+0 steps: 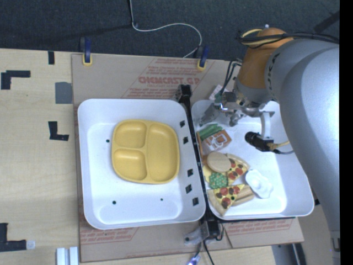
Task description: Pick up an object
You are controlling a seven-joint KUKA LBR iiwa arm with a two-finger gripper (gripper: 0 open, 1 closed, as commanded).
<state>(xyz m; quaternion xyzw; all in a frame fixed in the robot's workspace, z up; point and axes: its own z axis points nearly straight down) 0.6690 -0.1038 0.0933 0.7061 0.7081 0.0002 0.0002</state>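
Plainly nothing is lifted yet, so the whole pick is left to do. The grey arm [309, 93] comes in from 3 o'clock and fills the right side of the view. The left bin [94, 203] sits at the centre of the bench, and the right bin [287, 186] touches it on its 3 o'clock side.

A yellow plate [146, 150] with three compartments lies flat in the middle of the left bin, well apart from the gripper.

The gripper [220, 115] hangs over the 11 o'clock corner of the right bin, close to the wall the bins share. Whether it is parted or closed I cannot tell (metal and shadow blur together there), and nothing shows gripped in it.

The loose things all lie in the right bin's left half. A pizza slice [234, 189] is at about 7 o'clock. A tan biscuit [218, 162] overlaps the slice's upper edge, and a white lump [258, 182] touches the slice at its 3 o'clock side. A small brown-and-white packet [219, 141] lies just above the biscuit. A green piece [208, 130] lies at the packet's 11 o'clock, just below the gripper.

I judge the green piece or the packet the likeliest target, being nearest. The descent, the closing and the lift all remain.
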